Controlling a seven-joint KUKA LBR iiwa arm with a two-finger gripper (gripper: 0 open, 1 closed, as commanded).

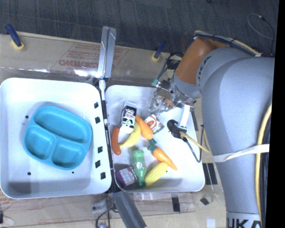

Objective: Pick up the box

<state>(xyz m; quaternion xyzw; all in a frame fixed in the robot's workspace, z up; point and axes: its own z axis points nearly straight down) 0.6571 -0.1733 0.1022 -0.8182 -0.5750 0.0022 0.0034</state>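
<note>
In the right bin (195, 173), a small black-and-white box (128, 116) stands near the back left. A red-and-white carton (155, 122) lies just to its right. A small purple box (125, 175) sits at the bin's front edge. My gripper (158, 106) hangs low over the back of this bin. It is just above and behind the red-and-white carton, and to the right of the black-and-white box. I see nothing held in it. The grey arm with its orange band (196, 56) covers the bin's back right corner.
The right bin also holds a banana (131, 137), a red sausage (115, 140), two carrots (165, 158), a green bottle (139, 167) and a corn cob (156, 172), packed close together. A blue divided tray (58, 136) lies in the left bin (13, 178).
</note>
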